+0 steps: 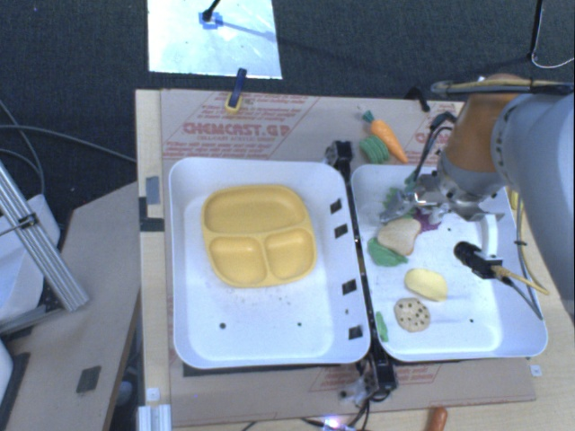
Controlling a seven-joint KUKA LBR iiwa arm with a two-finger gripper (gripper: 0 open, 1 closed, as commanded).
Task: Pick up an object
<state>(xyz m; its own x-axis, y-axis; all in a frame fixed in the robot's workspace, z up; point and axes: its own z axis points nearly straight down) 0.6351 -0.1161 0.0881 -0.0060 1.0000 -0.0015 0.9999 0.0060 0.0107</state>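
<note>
the yellow tray (259,234) looks like matt moulded plastic, both white bins (184,268) smooth plastic on printed cardboard (260,124).

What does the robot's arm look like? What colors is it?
The arm is big, round and smooth grey, with an orange band above the wrist. A dark cable loops along its side. At the end sits the gripper, a small grey metal part.
</note>
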